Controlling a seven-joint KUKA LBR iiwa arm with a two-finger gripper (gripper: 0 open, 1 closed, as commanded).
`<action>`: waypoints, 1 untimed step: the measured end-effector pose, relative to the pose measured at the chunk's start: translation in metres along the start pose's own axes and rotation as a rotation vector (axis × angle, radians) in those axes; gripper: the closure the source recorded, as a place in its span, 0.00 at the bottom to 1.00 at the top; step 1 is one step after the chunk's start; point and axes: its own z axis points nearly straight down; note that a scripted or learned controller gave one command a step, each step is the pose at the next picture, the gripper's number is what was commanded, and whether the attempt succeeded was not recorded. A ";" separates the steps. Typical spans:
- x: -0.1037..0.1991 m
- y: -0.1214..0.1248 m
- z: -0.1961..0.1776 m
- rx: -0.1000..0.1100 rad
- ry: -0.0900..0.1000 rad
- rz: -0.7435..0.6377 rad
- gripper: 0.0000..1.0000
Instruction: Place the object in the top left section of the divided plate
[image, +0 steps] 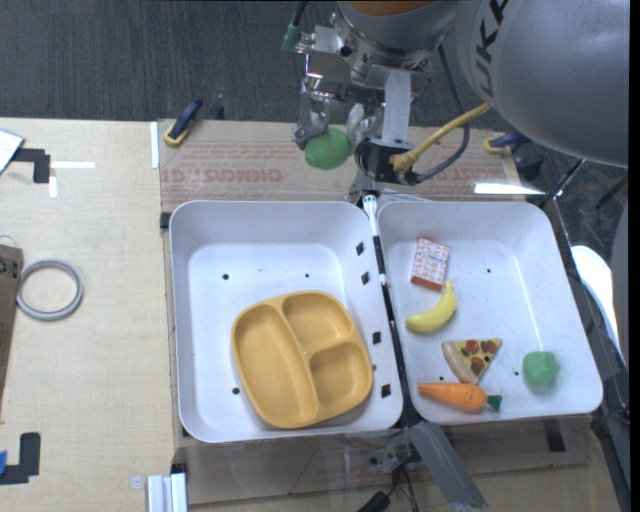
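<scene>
Fingers (325, 128) closed round green ball (327, 150), raised beyond left bin (200, 300), above cardboard.

A robotics lab, a grey industrial arm (560, 70) over a wooden bench (90, 330), two white bins (185, 300) holding toy food (432, 315), loose cables (440, 135), a tape roll (47, 289), clamps

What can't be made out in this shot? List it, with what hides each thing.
- Gripper, camera view: a green object sits at its fingers, but wrist hardware hides how it is gripped.
- Arm: cut off by the top and right edges.
- Small red-and-white box in the right bin: print too small to read.
- Cardboard lettering: upside down, partly behind the gripper.
</scene>
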 end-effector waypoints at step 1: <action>0.000 0.001 -0.007 0.003 -0.003 0.000 1.00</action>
